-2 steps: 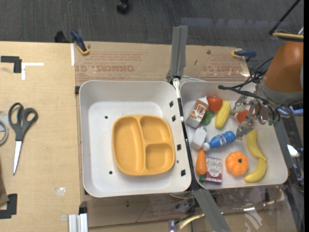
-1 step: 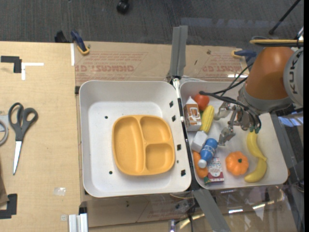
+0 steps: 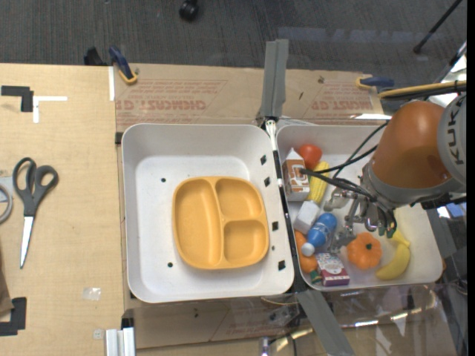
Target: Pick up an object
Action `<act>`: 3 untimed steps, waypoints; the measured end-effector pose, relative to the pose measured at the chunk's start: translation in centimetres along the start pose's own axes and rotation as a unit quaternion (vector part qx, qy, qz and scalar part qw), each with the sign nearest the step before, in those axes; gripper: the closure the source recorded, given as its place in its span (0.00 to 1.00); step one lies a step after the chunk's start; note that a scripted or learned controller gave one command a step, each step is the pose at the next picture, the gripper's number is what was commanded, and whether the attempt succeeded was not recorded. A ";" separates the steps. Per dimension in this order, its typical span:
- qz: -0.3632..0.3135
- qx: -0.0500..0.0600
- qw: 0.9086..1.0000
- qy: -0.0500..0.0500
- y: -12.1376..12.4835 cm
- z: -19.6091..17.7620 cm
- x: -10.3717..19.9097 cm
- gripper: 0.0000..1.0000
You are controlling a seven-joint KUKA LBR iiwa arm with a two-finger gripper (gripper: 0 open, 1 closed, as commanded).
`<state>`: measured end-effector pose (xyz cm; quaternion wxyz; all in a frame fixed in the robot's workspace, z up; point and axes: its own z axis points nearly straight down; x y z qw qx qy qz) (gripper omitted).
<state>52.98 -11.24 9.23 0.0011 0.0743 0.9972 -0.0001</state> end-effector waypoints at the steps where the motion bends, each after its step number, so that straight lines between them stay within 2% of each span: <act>1: 0.075 0.000 0.997 0.001 -4.2 0.0 4.4 0.00; 2: 0.073 0.000 0.997 -0.001 -4.1 -0.9 4.2 1.00; 3: 0.073 0.000 0.997 -0.001 -4.1 -0.9 4.2 0.00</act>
